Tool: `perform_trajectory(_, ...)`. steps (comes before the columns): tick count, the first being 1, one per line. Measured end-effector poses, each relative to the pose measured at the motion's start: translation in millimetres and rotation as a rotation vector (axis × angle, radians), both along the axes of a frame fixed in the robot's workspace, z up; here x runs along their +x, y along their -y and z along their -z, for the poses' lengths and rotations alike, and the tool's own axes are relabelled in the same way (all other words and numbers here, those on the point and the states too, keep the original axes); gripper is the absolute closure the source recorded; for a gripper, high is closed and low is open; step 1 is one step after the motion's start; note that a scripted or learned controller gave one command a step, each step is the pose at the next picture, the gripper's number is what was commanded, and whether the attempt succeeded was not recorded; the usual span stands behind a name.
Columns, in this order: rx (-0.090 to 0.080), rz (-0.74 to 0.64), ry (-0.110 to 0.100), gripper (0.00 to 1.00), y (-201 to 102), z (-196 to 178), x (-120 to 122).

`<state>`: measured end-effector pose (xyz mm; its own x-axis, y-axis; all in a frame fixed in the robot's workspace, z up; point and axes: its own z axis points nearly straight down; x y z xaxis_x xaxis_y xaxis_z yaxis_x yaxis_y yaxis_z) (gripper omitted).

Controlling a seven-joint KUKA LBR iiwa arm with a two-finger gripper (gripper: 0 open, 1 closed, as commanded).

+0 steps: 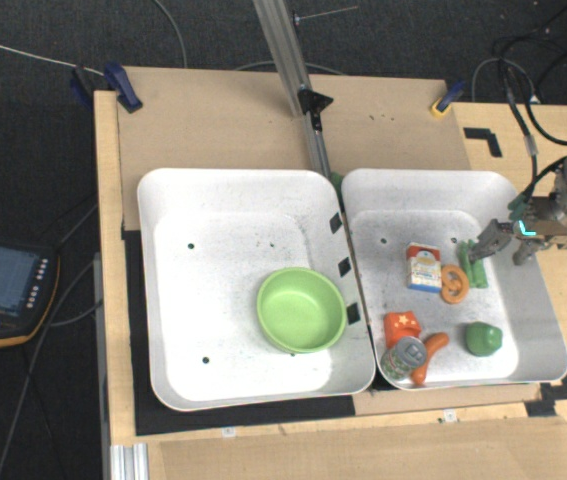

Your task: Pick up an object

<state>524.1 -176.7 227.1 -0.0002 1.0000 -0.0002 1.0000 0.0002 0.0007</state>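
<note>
- My gripper (500,240) reaches in from the right and hangs over the right bin (483,190), near its right wall.
- My fingers (487,241) stand apart with nothing between them; I grasp no object.
- Just below and left of my fingertips lies a green stick (478,268), beside an orange ring (453,284).
- A small carton (424,268) lies touching the ring's left side.
- Nearer the front of that bin sit an orange block (401,325), a round tin (404,355), a carrot (426,354) against the tin, and a green pepper (482,338).
- The left bin (213,203) holds a green bowl (301,310), upright, at its front right, well apart from me.
</note>
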Motion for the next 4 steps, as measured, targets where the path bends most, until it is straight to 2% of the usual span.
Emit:
perform_trajectory(1,0.0,0.0,0.0,0.0,0,0,0)
perform_trajectory(3,0.002,-0.001,-0.005,0.0,-14,115,-7)
perform_trajectory(4,0.001,0.0,-0.002,0.0,-15,132,-7)
